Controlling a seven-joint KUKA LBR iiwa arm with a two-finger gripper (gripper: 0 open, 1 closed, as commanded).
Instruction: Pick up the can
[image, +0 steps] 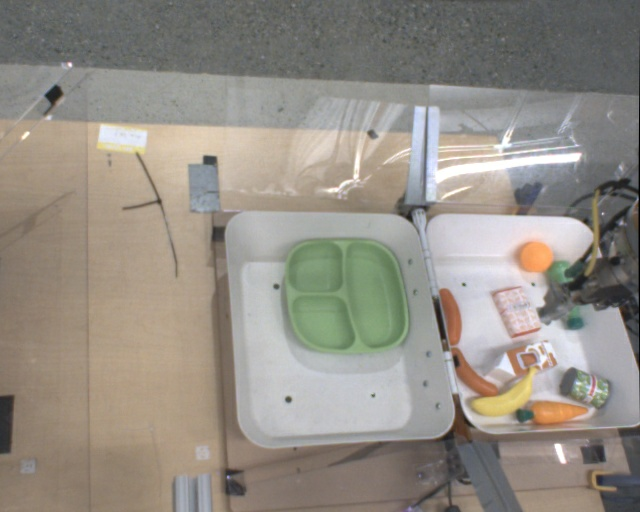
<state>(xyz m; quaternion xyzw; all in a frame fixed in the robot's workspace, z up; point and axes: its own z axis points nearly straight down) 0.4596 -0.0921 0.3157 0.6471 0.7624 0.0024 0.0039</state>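
While I am standing by the bench, these are the things lying before me:

Can: the can (585, 386) is lying on its side in the near right corner of the right bin (480, 240), green-labelled with a grey end facing left, just above the carrot's tip.

Gripper: the gripper (560, 302) is hanging at the right side of the right bin, well above the can and apart from it; nothing is sitting between its fingers, and whether they are spread or closed I cannot tell.

Arm: the arm (612, 285) is reaching in from the right edge with dark cables looping over it.

Right bin contents: 1 orange ball (536, 256) is resting near the far wall; 1 red-and-white packet (514, 310) is lying beside the gripper; 1 smaller carton (534, 357) is sitting below it; 2 reddish sausages (452, 316) are lying along the left wall, 1 after the other; 1 banana (506, 396) is curving along the near side, touching the carrot (556, 411).

Left bin: the left bin (250, 400) is holding 1 green divided plate (346, 295) with 3 compartments, sitting toward the far right of it.

Bench: the wooden bench (100, 330) is showing a yellow label (122, 138) and a thin dark wire (158, 215) at the left.
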